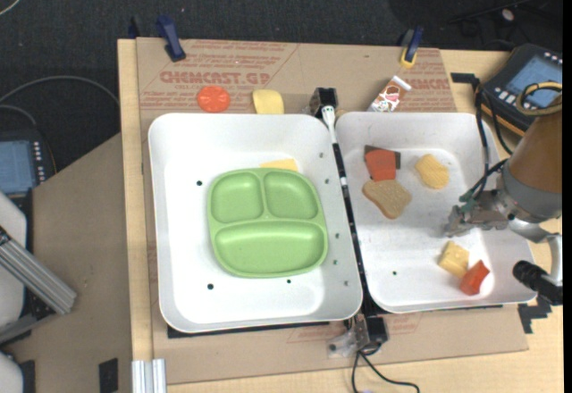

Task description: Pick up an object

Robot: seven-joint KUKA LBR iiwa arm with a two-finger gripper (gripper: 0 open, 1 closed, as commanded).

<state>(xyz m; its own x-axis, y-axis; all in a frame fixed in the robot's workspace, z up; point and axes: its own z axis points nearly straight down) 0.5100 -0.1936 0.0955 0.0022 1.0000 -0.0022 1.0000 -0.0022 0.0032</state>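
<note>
Bins: two white (pixel 170 204), side by side | green divided plate (pixel 266 221) in left bin | gripper (pixel 466 217) low in right bin, near yellow block (pixel 454 257) | finger state: cannot tell

You see the brown worktop (pixel 223 70) carrying two white bins (pixel 179 204) side by side; behind them lie an orange disc (pixel 213 99), a yellow block (pixel 267 102) and a small packet (pixel 390 96).

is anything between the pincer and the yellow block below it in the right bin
Nothing visible. The pincer hovers over bare bin floor, and the yellow block lies just below it in the camera view, with the red piece on its far side.
</note>
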